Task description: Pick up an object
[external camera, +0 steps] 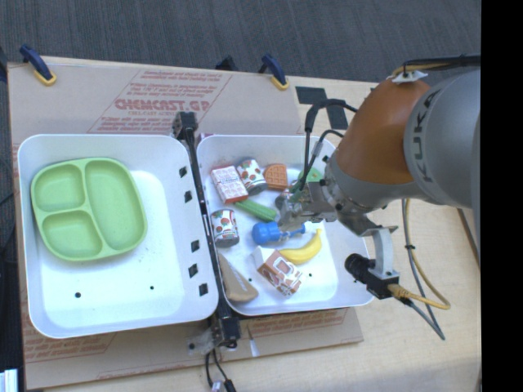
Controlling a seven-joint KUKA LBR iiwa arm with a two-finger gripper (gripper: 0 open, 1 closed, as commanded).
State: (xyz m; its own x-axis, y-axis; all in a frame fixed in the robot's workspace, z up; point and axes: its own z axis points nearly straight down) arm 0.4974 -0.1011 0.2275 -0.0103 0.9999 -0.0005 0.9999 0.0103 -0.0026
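**Setting: bench and floor, seen from above**

Floor: dark grey carpet with a fine ribbed weave, along the top and left edges. Bench: pale wooden top, bare at lower right. Brown cardboard sheet with red print lies on the bench, held at its far edge by blue-and-yellow clamps. Light: even and soft, with faint shadows.

The arm reaches in from the right, gripper lowered, apparently tilted.
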